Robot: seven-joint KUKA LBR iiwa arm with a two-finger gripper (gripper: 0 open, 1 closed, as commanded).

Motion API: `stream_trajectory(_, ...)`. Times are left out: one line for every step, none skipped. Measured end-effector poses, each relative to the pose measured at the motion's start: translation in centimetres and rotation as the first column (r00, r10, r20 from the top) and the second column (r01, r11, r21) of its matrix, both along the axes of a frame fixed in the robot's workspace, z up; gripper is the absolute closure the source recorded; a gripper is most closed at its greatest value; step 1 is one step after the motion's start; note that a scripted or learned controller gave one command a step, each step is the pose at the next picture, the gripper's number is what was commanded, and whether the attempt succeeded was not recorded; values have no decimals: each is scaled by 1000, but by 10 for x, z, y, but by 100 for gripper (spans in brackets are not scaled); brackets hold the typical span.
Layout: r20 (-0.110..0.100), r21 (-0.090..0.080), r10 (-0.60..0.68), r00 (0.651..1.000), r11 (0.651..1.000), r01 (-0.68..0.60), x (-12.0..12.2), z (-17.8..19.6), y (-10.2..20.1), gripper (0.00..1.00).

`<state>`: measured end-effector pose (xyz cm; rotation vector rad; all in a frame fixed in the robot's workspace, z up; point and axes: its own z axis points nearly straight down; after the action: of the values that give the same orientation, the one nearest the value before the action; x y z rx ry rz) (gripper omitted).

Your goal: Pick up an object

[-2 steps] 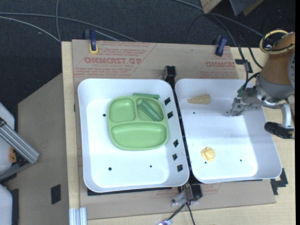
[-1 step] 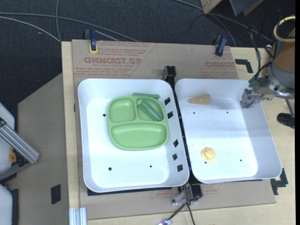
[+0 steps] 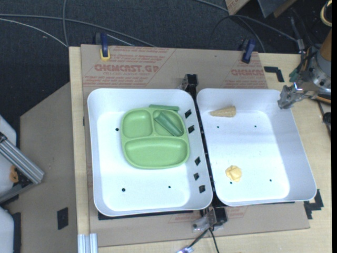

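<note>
Starting at your left, the left bin (image 3: 105,188) is holding a green divided plate (image 3: 155,139), which is lying flat in the upper middle of the bin. A darker green stick-shaped piece (image 3: 169,122) is resting slantwise in the plate's upper right compartment, and a flat green strip (image 3: 164,107) is peeking out just behind the plate's far rim. A row of small black clips (image 3: 196,162) is running down the seam where the two bins are meeting.

Moving across, the right bin (image 3: 284,157) is carrying two loose things. A tan cone-shaped piece (image 3: 223,112) is lying on its side near the far wall, its point facing left. A small yellow lump (image 3: 234,173) is sitting toward the near side, well apart from the cone.

At your far right, the gripper (image 3: 288,96) is hanging just outside the right bin's upper right corner, over the bench (image 3: 326,157), with nothing visibly between its parts; you cannot tell from this angle whether it is spread or closed.
</note>
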<state>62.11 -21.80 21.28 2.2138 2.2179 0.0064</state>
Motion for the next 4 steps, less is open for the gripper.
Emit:
stream_trajectory(-1,0,-1,1000,1000,1,2,48,0,100)
stream_trajectory(-11,5,3,1000,1000,-3,-17,36,52,100)
stream_trajectory(-11,6,3,1000,1000,-3,-34,34,95,100)
stream_trajectory(-11,6,4,1000,1000,-4,-43,41,145,100)
